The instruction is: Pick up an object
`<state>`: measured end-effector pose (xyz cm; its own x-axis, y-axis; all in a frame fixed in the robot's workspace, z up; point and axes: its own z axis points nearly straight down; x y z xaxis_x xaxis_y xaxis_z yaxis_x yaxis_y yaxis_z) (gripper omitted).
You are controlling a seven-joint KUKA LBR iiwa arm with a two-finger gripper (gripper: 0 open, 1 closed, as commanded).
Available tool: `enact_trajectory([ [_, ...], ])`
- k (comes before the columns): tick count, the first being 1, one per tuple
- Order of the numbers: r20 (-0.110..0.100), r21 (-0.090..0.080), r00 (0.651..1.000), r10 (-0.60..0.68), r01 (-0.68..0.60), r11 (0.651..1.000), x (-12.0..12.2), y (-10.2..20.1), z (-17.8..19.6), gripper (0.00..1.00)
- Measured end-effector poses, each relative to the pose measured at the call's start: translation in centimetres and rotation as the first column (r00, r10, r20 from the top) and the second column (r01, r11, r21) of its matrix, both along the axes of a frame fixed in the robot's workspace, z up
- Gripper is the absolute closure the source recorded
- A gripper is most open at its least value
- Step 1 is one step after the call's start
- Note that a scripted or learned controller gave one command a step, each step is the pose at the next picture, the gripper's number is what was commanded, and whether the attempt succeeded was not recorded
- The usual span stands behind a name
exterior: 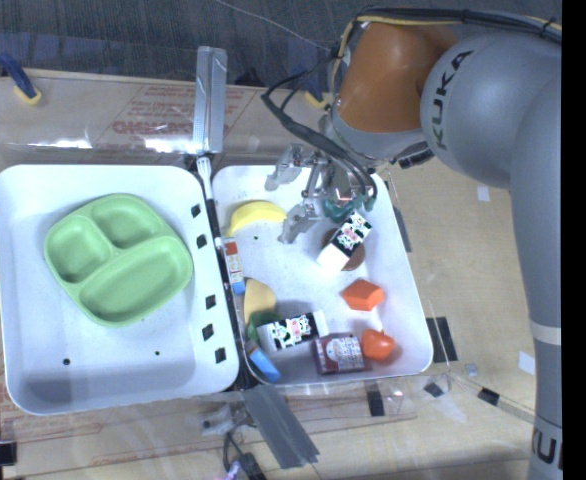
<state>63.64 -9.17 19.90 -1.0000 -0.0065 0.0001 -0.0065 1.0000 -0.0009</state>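
Observation:
The right bin (408, 268) holds several small objects. My gripper (315, 218) hangs over its far part, open, with nothing seen between its fingers. One grey finger (292, 226) points down-left beside a yellow banana-shaped piece (256, 213). A small cow-patterned carton (345, 240) lies tilted just right of the gripper, its upper end close under it; whether they touch I cannot tell. An orange block (363, 294) sits nearer the front.
Along the right bin's front lie a second cow-patterned carton (293, 330), a dark red can (338, 352), an orange-red ball (378, 345), a yellow piece (260, 296) and a blue item (265, 365). The left bin (13, 368) holds a green divided plate (118, 258).

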Motion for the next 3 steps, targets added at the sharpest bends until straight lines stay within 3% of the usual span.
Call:
enact_trajectory([
  [1, -0.003, 0.002, 0.955, 0.296, -0.296, 0.955, -2.6, -9.4, -7.7, 0.00],
  [2, 0.001, 0.001, 0.934, 0.358, -0.358, 0.934, -6.2, -11.8, -10.6, 0.00],
  [3, 0.000, 0.002, 0.981, 0.193, -0.193, 0.981, -7.8, -11.8, -10.6, 0.00],
])
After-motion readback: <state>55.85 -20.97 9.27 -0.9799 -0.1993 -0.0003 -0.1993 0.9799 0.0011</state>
